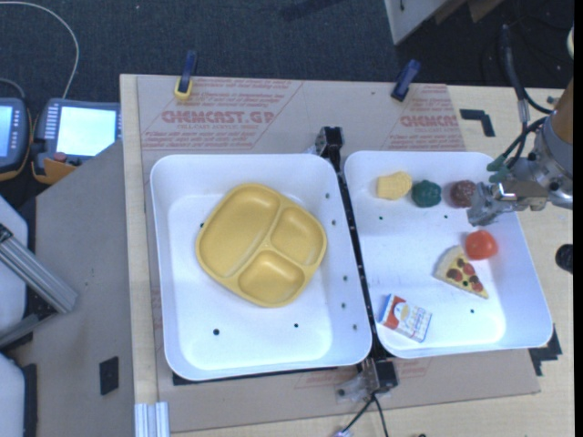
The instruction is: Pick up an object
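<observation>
**Gripper low over the right bin's far edge**

Two white bins sit side by side on the surface. The left bin (182, 335) carries a yellow divided plate (262, 255), lying near its middle and turned at an angle to the bin's walls.

The right bin (519, 330) holds the small items. Along its far edge sit a yellow lump (394, 186), a dark green round piece (425, 193) just beside it, and a brownish round piece (463, 191) next in the row. Nearer the right edge lies a red ball (481, 244), with a toy pizza slice (461, 273) just in front of it. A small red-and-white carton (404, 318) lies toward the near edge, close to the wall shared with the left bin.

The gripper (483, 209) reaches in from the right edge and hangs between the brownish piece and the red ball — nothing is seen between its fingers, and whether they stand wide or narrow cannot be told.
</observation>
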